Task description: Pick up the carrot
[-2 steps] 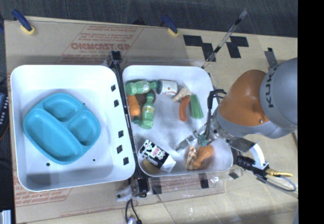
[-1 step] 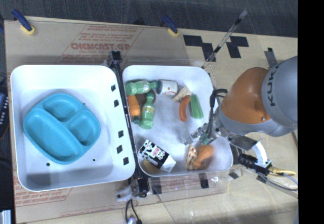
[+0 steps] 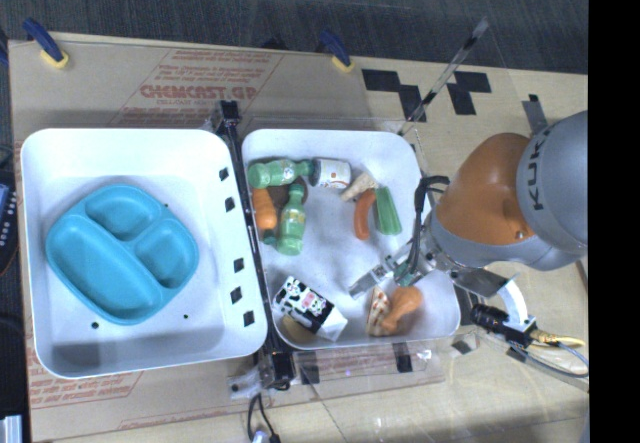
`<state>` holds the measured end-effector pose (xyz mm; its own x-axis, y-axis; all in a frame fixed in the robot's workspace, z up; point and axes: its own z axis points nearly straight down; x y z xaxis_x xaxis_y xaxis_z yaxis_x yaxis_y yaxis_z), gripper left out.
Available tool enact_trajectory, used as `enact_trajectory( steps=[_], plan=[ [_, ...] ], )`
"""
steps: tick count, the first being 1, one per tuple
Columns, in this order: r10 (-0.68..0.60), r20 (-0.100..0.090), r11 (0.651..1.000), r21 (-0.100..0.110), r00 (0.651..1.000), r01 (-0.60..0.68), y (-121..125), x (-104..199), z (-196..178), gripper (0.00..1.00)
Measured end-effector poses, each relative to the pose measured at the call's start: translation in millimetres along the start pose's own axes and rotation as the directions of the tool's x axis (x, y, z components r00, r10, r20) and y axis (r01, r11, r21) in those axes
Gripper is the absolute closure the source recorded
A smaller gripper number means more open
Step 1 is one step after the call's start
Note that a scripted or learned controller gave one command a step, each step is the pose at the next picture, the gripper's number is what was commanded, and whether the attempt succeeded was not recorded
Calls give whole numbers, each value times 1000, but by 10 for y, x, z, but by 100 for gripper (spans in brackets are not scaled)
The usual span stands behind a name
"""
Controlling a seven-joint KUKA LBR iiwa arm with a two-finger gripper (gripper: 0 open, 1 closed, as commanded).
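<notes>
Right bin (image 3: 330, 143); carrot (image 3: 265, 212) left side; jaws (image 3: 385, 276) apart, seemingly empty

Orange carrot (image 3: 264, 211), blue tray (image 3: 120, 251), prob. black/white cow-print carton (image 3: 303, 303).

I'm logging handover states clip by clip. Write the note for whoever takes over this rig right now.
Claw: low in the right bin, near its front right corner; open or shut cannot be told.
Carrot: lying at the right bin's left side, beside two green bottles. A second orange piece lies mid-bin next to a green one.
Done: nothing; the carrot is not in the claw.
Left: move to the carrot, grip, lift.
Left bin holds a blue divided plate.
</notes>
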<state>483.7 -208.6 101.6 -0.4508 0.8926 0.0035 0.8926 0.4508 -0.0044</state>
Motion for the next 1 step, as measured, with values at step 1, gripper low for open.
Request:
enact_trajectory(
  steps=[1],
  plan=[
    [-12,1,1000,2,1000,12,11,-2,-98,100]
  ],
)
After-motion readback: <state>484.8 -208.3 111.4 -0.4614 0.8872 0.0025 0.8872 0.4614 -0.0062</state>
